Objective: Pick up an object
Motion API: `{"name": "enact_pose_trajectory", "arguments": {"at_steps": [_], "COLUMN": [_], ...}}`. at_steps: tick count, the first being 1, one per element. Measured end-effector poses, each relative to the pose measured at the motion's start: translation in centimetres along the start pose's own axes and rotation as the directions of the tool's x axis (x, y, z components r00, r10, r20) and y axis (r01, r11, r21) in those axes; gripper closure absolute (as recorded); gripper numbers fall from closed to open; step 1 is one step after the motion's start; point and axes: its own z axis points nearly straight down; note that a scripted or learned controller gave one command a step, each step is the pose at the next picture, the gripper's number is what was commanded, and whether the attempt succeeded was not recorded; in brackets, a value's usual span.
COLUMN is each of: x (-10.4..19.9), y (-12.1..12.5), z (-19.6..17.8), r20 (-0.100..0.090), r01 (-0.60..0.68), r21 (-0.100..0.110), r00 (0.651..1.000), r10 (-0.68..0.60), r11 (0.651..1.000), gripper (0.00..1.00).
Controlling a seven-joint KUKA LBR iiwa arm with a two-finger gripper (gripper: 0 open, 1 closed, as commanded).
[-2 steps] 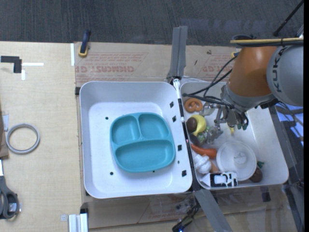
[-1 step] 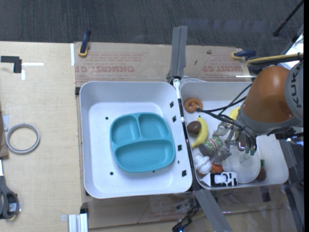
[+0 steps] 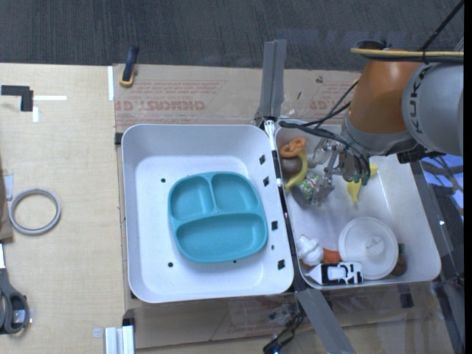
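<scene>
Camera view, fingers (image 3: 333,169) amid pretzel (image 3: 292,147), white lid (image 3: 368,246)

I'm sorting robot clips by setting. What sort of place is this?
Probably a robotics lab bench for pick-and-place trials: a KUKA arm reaches over two white bins, one holding a blue divided plate, the other small mixed objects, with a tape roll on the bench.

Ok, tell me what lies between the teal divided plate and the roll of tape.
In the camera view, between the teal divided plate and the roll of tape: bare bin floor, the left bin's wall, then bare bench.
</scene>
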Motion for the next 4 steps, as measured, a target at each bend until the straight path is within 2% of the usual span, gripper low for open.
{"name": "enact_pose_trajectory", "arguments": {"at_steps": [1,2,3,4], "x": [4.6,-0.4,2.1,-1.4], "y": [-3.6,0.4,-11.6,-3.9], "z": [0.0,0.0,0.0,0.0], "r20": [0.0,0.002,0.003,0.002], "r01": [-0.059,-0.114,-0.166,-0.289], "r21": [0.0,0.0,0.0,-0.001], "r00": [0.998,0.993,0.986,0.957], "r10": [0.059,0.114,0.166,0.289], "r11": [0.998,0.993,0.986,0.957], "gripper": [0.0,0.0,0.0,0.0]}}
